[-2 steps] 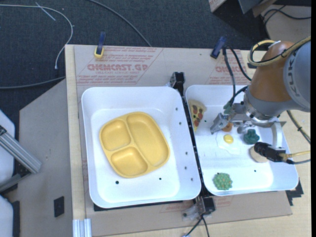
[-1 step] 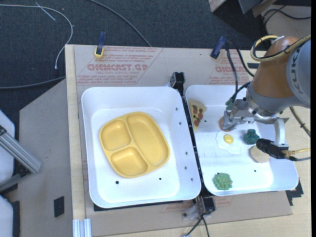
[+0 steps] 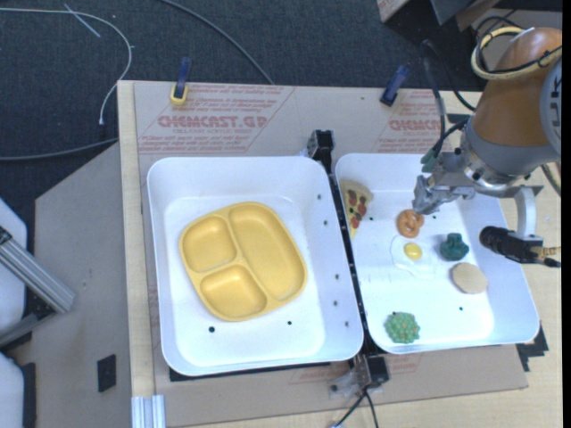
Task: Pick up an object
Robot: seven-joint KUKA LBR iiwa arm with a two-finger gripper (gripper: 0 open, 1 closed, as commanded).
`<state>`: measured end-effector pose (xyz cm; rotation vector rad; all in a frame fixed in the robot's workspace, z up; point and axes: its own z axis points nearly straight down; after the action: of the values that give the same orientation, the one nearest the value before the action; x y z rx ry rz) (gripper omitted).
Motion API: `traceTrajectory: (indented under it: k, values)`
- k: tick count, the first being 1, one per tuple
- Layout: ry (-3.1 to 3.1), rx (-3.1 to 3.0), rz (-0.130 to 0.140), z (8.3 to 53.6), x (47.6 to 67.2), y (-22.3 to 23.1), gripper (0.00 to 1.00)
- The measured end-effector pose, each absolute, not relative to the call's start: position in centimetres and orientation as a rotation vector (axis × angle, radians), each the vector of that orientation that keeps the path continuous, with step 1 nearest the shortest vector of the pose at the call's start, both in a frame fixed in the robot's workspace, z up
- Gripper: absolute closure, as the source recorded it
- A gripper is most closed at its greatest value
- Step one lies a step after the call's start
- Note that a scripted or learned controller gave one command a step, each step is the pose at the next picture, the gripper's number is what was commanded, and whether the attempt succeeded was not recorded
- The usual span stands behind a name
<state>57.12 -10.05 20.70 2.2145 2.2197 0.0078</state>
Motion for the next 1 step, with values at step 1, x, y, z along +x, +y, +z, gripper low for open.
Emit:
traceTrajectory:
  k: [1]
  values:
    - [2.221,2.218,0.004,22.34,57.23,-10.01,1.00]
